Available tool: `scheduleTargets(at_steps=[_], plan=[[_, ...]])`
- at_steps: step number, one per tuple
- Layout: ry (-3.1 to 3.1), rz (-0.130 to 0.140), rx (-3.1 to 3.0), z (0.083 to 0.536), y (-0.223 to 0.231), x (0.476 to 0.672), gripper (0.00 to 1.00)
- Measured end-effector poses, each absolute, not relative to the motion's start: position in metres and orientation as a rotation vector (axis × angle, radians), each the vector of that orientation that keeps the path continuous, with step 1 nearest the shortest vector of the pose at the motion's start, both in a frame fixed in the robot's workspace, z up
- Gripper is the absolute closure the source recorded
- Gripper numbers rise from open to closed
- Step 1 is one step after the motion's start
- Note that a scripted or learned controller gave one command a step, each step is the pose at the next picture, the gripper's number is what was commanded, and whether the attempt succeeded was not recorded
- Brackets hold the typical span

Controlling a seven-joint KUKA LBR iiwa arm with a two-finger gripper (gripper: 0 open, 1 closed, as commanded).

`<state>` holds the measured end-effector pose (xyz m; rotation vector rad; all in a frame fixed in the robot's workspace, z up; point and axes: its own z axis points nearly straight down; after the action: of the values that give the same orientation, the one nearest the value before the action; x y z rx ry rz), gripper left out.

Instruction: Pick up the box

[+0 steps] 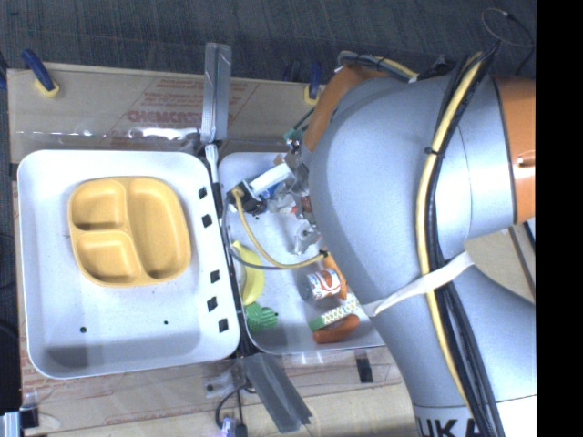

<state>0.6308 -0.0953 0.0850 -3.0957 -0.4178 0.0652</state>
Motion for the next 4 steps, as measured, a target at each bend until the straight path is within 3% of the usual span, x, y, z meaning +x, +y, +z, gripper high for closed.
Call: scheduleTargets(at_steps=[1, 2, 3, 4], plan=[[-0.418, 0.059, -3.097, 0.086, -0.096, 0.632, 0.0], [-0.44, 0.022, -3.1, 0.1, -0.091, 0.639, 1.0], [-0.324, 0.001, -3.122, 0.216, -0.089, 0.635, 1.0], [-0.324, 0.002, -3.122, 0.216, -0.089, 0.635, 0.0]])
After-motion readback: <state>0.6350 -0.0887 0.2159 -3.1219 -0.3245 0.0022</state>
